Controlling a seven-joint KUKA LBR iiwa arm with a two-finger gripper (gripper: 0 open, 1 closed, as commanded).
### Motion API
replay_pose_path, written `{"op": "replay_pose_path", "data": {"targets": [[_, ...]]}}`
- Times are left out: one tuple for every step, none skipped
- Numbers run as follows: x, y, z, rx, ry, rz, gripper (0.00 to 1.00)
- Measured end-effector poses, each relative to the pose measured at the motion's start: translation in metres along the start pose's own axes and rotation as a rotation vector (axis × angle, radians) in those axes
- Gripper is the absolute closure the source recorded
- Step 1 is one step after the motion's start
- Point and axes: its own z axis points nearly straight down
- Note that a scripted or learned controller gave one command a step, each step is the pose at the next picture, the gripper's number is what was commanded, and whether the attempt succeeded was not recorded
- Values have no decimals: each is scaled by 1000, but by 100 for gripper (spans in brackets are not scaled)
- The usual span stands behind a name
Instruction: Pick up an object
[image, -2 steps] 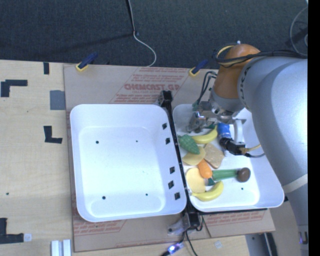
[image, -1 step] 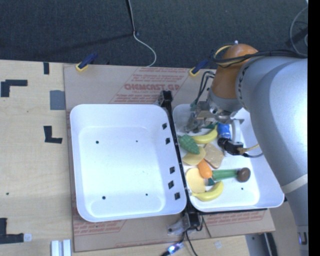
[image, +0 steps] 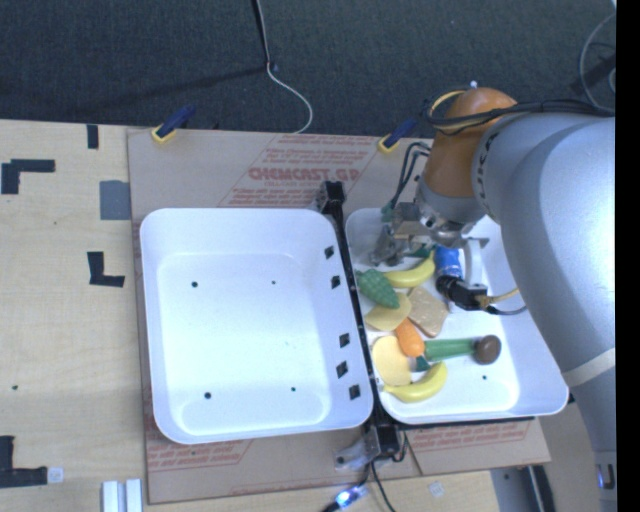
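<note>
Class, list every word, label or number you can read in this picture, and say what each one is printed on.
"CHEMCAST GP": red print on the brown sheet behind the bins, seen upside down.
Fainter red lines repeated across that sheet: too blurred to read.
Red print on the sheet's front strip: too small to read.

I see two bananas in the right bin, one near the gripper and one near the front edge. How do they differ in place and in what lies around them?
The upper banana lies at the bin's far part, close under the gripper, beside a blue object. The lower banana lies near the front rim of the right bin, away from the gripper, next to an orange carrot and a green-handled tool. Both are yellow and curved.
</note>
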Motion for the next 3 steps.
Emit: {"op": "replay_pose_path", "data": {"targets": [[-5, 0, 0, 0, 0, 0, 100], [-3, 0, 0, 0, 0, 0, 100], [-26, -5, 0, 0, 0, 2, 100]]}}
